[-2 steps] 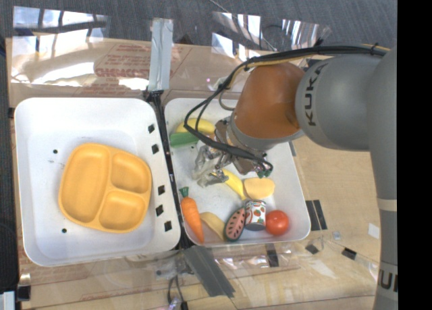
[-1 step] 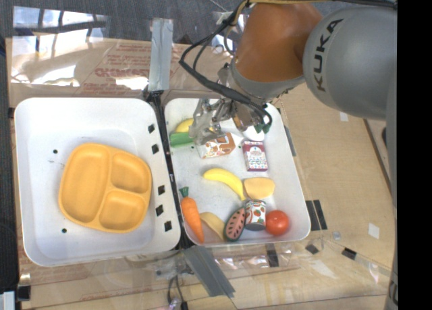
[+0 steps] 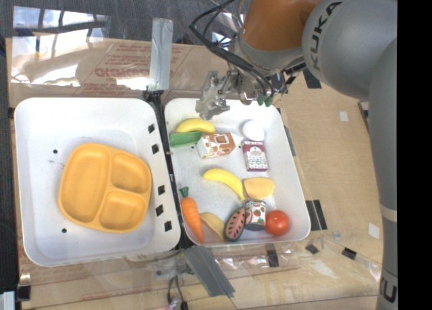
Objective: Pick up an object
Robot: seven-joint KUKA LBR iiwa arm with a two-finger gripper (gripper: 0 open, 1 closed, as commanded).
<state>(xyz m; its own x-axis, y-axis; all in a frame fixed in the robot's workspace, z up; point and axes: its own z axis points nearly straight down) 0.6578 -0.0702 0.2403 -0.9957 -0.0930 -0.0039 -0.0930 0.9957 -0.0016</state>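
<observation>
My gripper (image 3: 214, 99) hangs over the far rim of the right bin (image 3: 291, 167), just above a small yellow banana (image 3: 194, 125); nothing shows between its fingers. Below it lie a green cucumber (image 3: 183, 138), a brown and white carton (image 3: 217, 145), a white disc (image 3: 254, 130) and a pink carton (image 3: 255, 155). Farther forward sit a larger banana (image 3: 225, 182), a tan bun (image 3: 259, 188), a carrot (image 3: 191, 216), a watermelon slice (image 3: 235, 224), a small can (image 3: 255, 214) and a tomato (image 3: 277, 222).
The left bin (image 3: 34, 140) holds a yellow divided plate (image 3: 104, 186). The grey arm with its orange band (image 3: 283, 5) reaches in from the upper right. Brown cardboard (image 3: 337, 160) covers the bench around the bins.
</observation>
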